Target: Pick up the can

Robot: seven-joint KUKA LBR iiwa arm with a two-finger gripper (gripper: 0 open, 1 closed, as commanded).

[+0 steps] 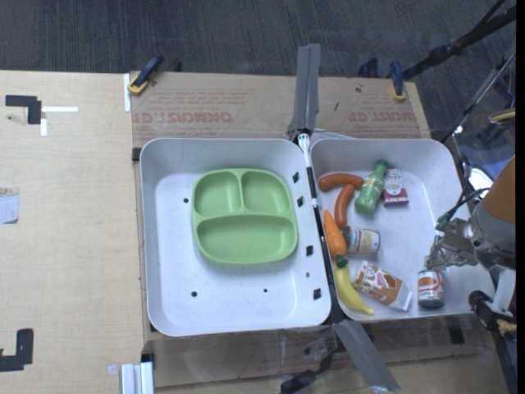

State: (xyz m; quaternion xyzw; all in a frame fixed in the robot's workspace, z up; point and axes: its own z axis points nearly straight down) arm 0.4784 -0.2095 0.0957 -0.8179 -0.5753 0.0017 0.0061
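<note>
A small red and white can [431,290] stands near the front right corner of the right bin [426,156]. A second tin with a pale label [362,240] lies on its side near the bin's left wall. My gripper [445,257] hangs just above and slightly behind the red and white can, at the end of the arm reaching in from the right. Its tip is dark and cluttered against the bin floor. I cannot tell whether it touches the can.
The right bin also holds two sausages [340,182], a green bottle [371,190], a small red box [395,189], a carrot [334,235], a banana [350,290] and a juice carton [382,286]. A green divided plate [244,216] lies in the left bin [164,245].
</note>
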